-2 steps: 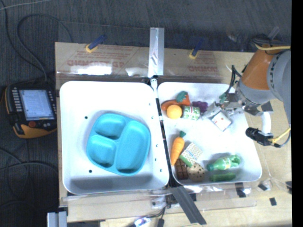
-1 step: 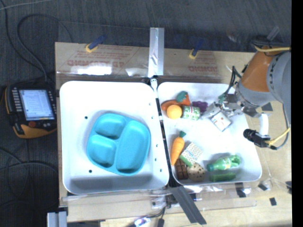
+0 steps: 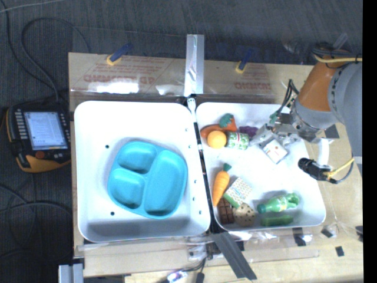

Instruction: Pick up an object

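Several toys crowd the right bin [image 3: 306,175]; the pincer [image 3: 272,141], grip state unclear, could glance off the carrot [image 3: 220,185] or snag neighbours.

The table [image 3: 147,69] stands on a dark grey carpet floor [image 3: 88,16]. Left of the table lies an orange-edged handheld screen [image 3: 38,135] — lit, pale — with black cables [image 3: 35,40] looping over the carpet behind it. The light is even and soft.
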Tool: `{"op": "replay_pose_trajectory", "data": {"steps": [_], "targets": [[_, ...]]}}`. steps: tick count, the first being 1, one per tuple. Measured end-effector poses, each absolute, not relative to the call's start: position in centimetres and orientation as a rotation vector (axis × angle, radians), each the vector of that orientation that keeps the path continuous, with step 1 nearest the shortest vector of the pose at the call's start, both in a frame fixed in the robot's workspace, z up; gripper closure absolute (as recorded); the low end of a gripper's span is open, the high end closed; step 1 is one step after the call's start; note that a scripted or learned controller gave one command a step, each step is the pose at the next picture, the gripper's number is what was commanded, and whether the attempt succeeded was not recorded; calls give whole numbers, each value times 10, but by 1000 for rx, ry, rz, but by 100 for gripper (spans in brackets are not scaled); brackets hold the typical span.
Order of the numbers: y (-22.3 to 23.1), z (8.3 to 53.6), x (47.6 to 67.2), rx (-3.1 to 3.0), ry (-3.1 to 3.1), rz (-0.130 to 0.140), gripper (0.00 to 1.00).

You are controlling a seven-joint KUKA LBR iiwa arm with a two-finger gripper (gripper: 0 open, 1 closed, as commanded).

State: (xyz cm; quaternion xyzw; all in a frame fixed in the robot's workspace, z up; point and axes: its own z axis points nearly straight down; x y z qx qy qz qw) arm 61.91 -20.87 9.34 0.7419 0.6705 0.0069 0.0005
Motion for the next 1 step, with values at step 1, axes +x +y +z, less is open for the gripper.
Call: {"op": "replay_pose_trajectory", "data": {"steps": [1], "targets": [[-204,91,645,2349,2081,14,0]]}}
